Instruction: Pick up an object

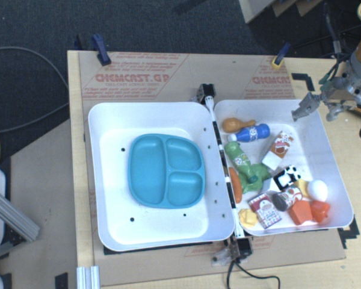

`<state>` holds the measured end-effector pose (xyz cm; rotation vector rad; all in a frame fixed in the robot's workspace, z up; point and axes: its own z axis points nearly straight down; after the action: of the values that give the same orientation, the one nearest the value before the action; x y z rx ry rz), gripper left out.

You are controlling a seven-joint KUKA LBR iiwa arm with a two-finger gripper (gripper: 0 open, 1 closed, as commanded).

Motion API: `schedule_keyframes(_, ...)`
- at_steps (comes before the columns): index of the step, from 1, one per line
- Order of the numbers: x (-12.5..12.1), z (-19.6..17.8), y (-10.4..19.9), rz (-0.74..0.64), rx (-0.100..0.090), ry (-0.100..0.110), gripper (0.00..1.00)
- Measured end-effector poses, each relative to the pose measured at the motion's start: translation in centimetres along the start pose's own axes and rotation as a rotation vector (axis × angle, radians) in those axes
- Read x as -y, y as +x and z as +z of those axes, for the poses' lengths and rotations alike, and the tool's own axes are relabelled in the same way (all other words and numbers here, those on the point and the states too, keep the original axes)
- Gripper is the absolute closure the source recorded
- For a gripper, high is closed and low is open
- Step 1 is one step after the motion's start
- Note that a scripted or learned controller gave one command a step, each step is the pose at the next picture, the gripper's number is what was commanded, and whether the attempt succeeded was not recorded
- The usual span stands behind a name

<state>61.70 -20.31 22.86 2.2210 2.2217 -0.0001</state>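
Your gripper (317, 104) hangs at the far right corner of the right bin (334, 155), above its rim, with nothing between its fingers; the jaws look spread, released. Everything you could pick lies in that bin: a blue bottle (253, 133) and a brown piece (232, 124) near the far left corner, a green toy (245, 167) and an orange carrot (235, 185) along the left wall, and a crowded heap toward the near edge, with a white egg (317, 189), a red block (301, 212) and a small carton (265, 211) touching or overlapping.

I would go for the bottle. It lies apart from the heap, with bare floor on its right side, so the fingers can straddle its narrow width. Turn the jaws across its long axis, come straight down, and close only once both fingers are below its middle. The heap would likely spoil a clean grip.

The left bin (108, 161) holds a blue tray (166, 170) alone. Both bins sit on a cardboard sheet (168, 71), clamped at its far edge, over dark carpet (36, 17).
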Motion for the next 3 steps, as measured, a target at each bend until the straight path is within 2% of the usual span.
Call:
schedule_keyframes(1,3.5,11.8,1.6,0.0,0.003,-0.006,0.0)
schedule_keyframes(2,7.3,14.4,5.5,0.0,-0.001,0.0,0.0)
schedule_keyframes(3,-0.9,14.3,1.5,-0.001,0.001,-0.001,0.0)
